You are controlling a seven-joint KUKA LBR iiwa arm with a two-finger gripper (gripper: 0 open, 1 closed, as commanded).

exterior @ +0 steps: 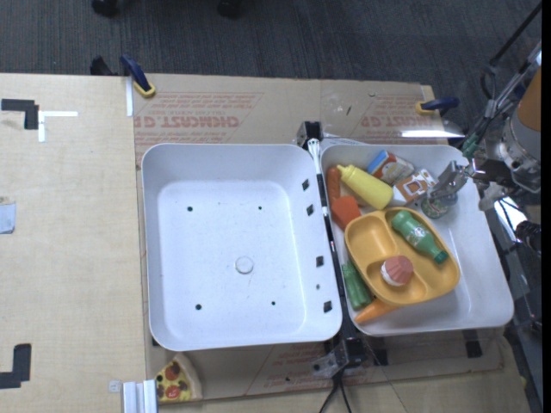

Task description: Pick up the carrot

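While reaching leftward, the arm (516, 157) hangs over the right bin (482, 304).

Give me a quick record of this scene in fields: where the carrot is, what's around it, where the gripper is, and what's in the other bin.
carrot: orange, at the right bin's near edge, partly under the yellow dish
on the dish: green bottle, pink shell-like piece
also in right bin: yellow bottle
gripper: over the right bin's far right part, away from the carrot
left bin: a small round disc
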